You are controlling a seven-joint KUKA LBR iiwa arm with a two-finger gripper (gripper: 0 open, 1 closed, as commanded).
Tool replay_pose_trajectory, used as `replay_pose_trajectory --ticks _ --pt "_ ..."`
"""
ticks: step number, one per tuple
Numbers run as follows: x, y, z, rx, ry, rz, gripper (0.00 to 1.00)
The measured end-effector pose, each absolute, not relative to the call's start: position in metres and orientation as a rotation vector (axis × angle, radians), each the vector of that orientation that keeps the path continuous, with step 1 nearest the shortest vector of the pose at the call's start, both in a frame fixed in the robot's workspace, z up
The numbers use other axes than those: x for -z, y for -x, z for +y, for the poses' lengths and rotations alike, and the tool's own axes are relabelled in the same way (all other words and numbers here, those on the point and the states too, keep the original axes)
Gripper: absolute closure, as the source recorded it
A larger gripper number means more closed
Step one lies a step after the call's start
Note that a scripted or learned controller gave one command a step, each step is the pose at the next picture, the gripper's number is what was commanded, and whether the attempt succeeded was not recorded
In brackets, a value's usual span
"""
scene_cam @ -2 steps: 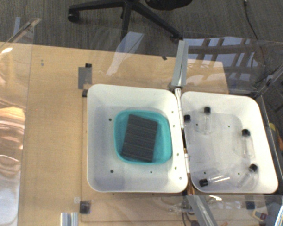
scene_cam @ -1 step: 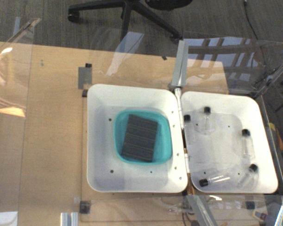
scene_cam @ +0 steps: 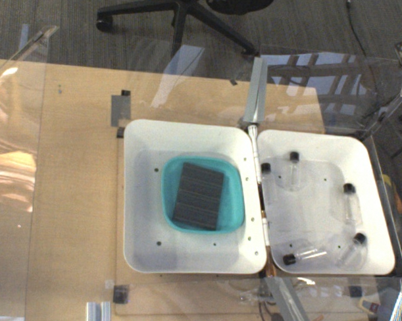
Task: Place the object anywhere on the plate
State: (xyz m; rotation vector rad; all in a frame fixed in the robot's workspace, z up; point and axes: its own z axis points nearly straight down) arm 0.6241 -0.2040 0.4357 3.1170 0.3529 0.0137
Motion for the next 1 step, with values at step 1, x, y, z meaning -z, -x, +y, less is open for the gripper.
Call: replay_pose_trajectory --ticks 1 --pt "-0.4363 -0.5731 -0.2051 -0.012 -3.122 0.323 0.0"
